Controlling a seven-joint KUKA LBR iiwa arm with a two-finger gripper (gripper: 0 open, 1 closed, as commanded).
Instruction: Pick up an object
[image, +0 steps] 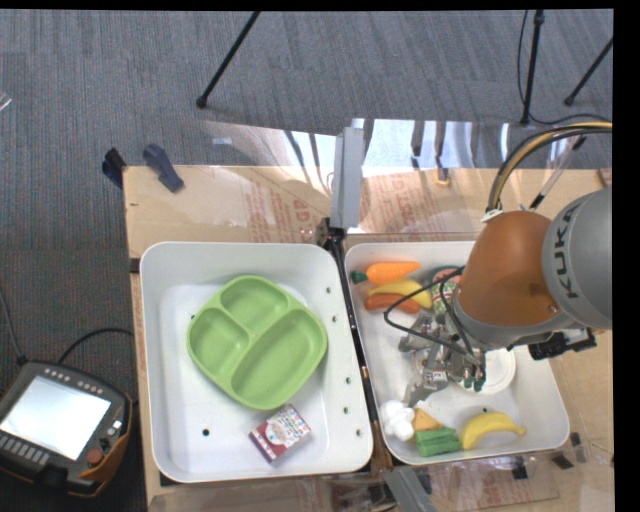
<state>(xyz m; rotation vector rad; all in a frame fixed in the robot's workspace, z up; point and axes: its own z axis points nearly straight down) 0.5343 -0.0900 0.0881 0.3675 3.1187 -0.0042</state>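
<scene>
Gripper (437, 372) low in right bin (555, 400), metal fingers apart, nothing between. Curved yellow banana (490, 429) nearby. Left bin: glossy green divided plate (257, 341).

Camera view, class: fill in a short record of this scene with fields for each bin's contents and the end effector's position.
left bin: green divided plate, small printed box
right bin: toy carrot, two toy bananas, white item, green block
end effector: low over the right bin's middle, beneath the orange wrist band
grasp: cannot tell
</scene>
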